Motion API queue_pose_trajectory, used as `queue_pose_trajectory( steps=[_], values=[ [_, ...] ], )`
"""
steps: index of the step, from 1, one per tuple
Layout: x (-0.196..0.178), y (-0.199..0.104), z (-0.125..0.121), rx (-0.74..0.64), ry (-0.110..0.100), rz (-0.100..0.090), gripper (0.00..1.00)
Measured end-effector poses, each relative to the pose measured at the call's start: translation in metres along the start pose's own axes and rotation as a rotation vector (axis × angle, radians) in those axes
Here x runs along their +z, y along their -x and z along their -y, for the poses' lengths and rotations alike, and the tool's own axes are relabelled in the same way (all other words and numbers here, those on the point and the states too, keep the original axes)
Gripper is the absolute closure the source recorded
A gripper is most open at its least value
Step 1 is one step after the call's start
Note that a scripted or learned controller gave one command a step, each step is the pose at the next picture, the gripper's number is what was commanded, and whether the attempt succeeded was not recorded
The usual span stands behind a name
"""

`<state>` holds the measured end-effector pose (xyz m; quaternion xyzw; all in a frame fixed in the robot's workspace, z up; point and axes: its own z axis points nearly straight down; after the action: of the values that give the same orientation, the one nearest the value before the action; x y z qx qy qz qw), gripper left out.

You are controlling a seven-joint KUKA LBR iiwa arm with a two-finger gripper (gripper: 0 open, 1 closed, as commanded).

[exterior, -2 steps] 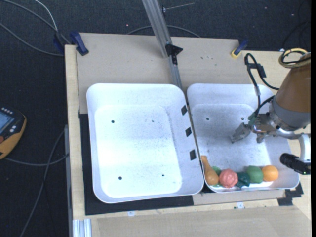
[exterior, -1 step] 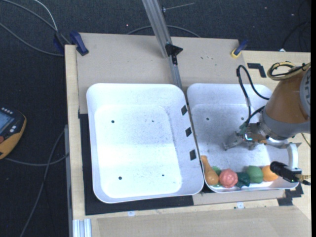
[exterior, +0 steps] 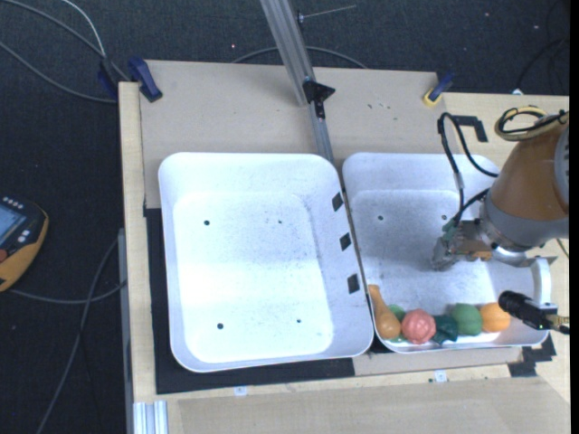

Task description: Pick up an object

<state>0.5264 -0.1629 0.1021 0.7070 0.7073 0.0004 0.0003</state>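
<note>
Several small toys lie along the near edge of the right bin (exterior: 398, 197): an orange pin-shaped piece (exterior: 384, 314), a pink-red ball (exterior: 417, 325), a dark teal piece (exterior: 447, 329), a green lump (exterior: 467, 317) and an orange ball (exterior: 495, 316). My gripper (exterior: 444, 256) hangs low over the bin floor, right of the bin's middle and a little behind the row of toys. Nothing shows between its fingertips. The orange-banded wrist (exterior: 534, 188) rises behind it at the right.
The left bin (exterior: 244, 251) sits beside the right one, with black clips (exterior: 345, 240) along the shared wall. A slanted metal bar (exterior: 289, 34) crosses the back. Blue and yellow clamps (exterior: 145, 80) hold the bench board. A handheld pendant (exterior: 18, 233) lies at far left.
</note>
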Motion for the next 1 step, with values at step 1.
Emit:
queue_pose_trajectory(
  steps=[1],
  values=[
    [-0.0613, -0.0052, -0.0013, 0.0, 0.004, 0.001, 1.0]
  ],
)
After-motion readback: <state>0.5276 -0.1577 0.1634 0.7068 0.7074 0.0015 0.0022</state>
